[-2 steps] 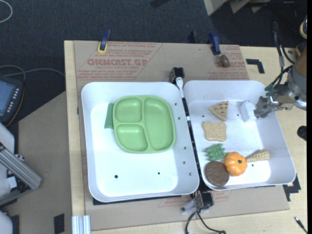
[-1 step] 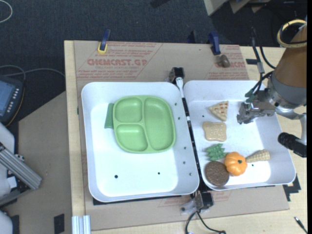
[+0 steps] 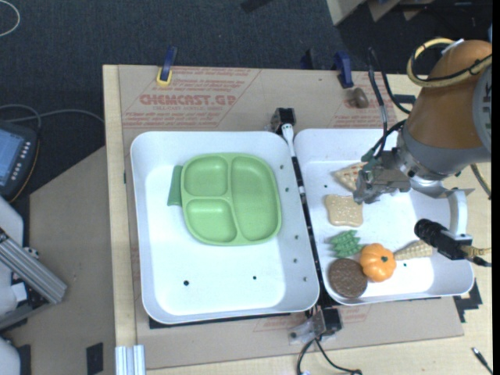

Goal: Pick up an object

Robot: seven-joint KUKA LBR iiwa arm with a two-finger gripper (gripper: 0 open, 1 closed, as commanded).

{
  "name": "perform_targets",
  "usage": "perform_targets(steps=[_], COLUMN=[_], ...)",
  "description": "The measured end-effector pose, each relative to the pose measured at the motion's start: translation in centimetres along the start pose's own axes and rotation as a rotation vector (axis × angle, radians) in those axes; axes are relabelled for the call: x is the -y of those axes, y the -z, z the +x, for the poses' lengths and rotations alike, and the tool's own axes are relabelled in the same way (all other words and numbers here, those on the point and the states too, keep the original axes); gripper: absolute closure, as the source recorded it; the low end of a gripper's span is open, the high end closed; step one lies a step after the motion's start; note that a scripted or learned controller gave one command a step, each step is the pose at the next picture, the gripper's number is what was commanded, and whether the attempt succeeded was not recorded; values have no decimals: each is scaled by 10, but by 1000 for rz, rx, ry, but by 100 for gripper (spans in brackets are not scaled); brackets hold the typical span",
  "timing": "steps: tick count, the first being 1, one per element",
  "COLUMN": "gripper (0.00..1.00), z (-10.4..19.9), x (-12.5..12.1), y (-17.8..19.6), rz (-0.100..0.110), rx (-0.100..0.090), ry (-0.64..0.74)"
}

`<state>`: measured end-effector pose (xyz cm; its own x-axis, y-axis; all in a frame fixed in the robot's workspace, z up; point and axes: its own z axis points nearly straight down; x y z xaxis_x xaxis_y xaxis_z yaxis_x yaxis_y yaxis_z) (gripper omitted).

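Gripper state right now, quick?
Gripper: low in the right bin, over the tan food piece; cannot be told whether open, shut or holding.

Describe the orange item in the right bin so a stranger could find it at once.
Start at the right bin and go to its near edge. The small pumpkin sits there, between a brown disc and a cone. It is the one bright orange, round thing.

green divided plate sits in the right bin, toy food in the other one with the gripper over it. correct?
Not quite. The camera view shows the green divided plate in the left bin, not the right. The rest holds: the toy food, including the orange pumpkin, lies in the right bin, with the gripper over it.
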<state>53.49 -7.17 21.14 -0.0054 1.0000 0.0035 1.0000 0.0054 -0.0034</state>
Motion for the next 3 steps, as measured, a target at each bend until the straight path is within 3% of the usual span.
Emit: perform_targets(steps=[1,2,3], gripper=[100,100,100], z=[54,93,97], x=[7,-3,11], y=[15,7,12], rz=[-4,-4,0], rx=[1,2,2], ry=[1,0,-4])
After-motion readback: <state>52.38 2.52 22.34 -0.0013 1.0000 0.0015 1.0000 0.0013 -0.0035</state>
